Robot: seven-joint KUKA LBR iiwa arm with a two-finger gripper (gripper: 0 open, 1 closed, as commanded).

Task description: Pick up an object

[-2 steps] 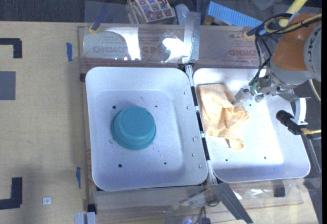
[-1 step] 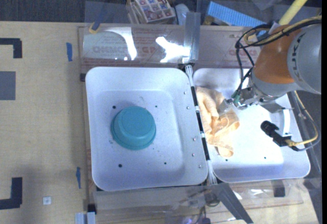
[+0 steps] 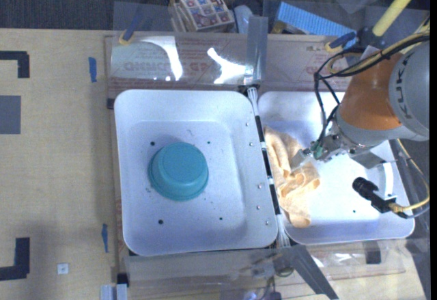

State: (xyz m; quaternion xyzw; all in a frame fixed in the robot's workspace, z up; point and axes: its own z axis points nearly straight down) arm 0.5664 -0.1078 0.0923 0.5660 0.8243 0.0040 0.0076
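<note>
Reaching in from the right side of the bench, my arm (image 3: pixel 382 97) was bent over the right bin (image 3: pixel 382 227), the orange band above the wrist uppermost and the grey body running off the frame edge. My gripper (image 3: pixel 318 150) sat low in that bin, at the upper right edge of a crumpled pale tan cloth (image 3: pixel 292 179). The cloth lay bunched along the bin's left wall, stretching from near the top of the bin down toward its lower left corner. Gripper tip appeared to touch or sit just above the cloth's folds; contact could not be confirmed. Finger state: could not tell, the wrist body hid them from above. Nothing was seen lifted.

Left bin (image 3: pixel 136 114) held a round teal bowl (image 3: pixel 179 170), upside down, resting left of centre on the bin floor, well apart from my gripper. A black cable (image 3: pixel 323 97) looped from the wrist up toward the back of the bench. Right bin floor to the gripper's right was brightly lit.
</note>
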